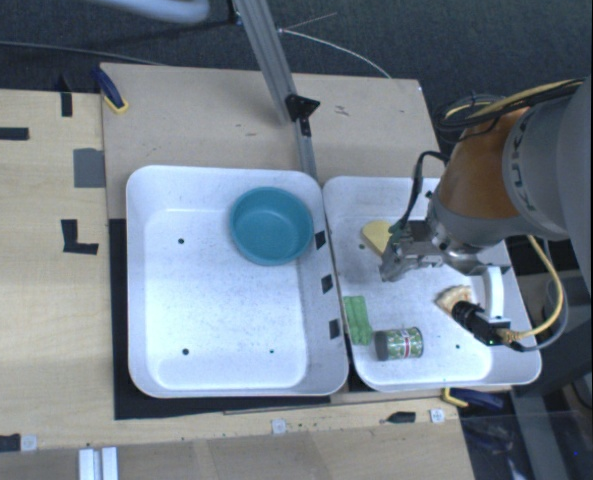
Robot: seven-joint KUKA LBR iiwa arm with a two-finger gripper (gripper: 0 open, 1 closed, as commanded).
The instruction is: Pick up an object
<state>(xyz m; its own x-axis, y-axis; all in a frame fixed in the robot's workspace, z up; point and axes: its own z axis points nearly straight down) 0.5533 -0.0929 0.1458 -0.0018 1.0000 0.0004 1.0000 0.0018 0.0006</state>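
Yellow piece (pixel 377 235) lay touching the gripper (pixel 396 264), on its far-left side.
Finger spread could not be told; small can (pixel 399 344) lay nearer the camera.

The bench (pixel 36 298) has a pale wood-grain top marked with short strips of black tape. On it lies a lighter board (pixel 191 118), and on that board two shallow white bins sit side by side, touching along their inner edges. The left bin (pixel 166 318) rests over a black mat (pixel 118 308) that shows along its left and lower edges. The right bin (pixel 496 368) sits just beside it toward the arm's side.
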